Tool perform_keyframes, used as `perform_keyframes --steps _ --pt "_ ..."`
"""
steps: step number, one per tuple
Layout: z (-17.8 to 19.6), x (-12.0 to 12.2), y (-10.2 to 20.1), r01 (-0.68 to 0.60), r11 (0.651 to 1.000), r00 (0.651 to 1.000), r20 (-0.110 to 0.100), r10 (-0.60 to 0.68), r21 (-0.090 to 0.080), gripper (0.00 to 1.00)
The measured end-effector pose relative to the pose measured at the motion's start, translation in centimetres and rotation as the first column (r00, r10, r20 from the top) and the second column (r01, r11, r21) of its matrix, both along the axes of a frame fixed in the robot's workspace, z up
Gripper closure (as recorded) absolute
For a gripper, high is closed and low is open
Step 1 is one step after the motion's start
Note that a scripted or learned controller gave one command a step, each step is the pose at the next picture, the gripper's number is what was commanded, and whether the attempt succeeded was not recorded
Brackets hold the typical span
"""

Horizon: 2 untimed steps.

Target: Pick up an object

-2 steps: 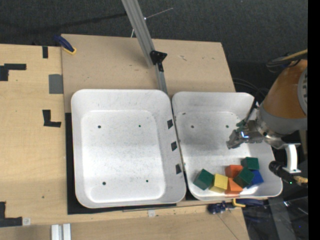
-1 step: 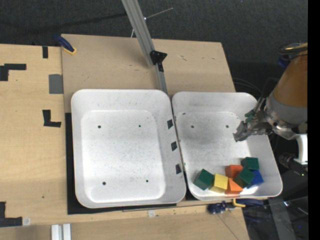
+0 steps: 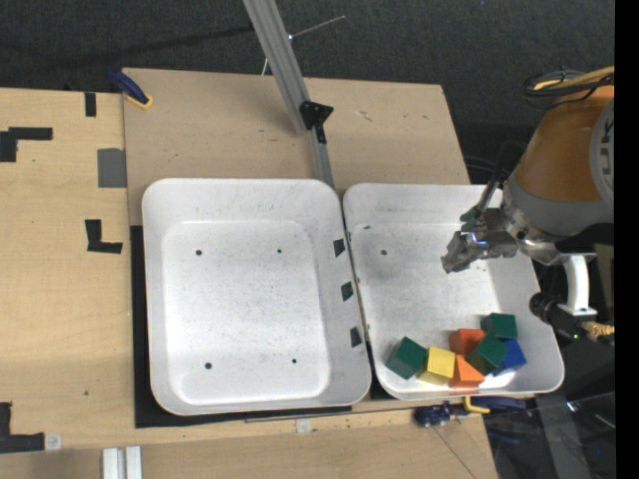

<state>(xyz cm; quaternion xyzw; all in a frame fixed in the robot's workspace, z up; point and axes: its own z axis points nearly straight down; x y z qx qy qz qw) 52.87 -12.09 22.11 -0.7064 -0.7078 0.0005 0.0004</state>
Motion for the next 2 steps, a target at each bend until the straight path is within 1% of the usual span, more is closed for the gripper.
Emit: perform_keyframes --steps 1,2 --pt "-0.9 1.3 5.1 -0.004 1.0 1.0 -0.001 0.004 0.001 1.0" --pt "0.0 2.7 9.6 -0.004 1.0 1.0 0.001 0.004 0.002 1.0"
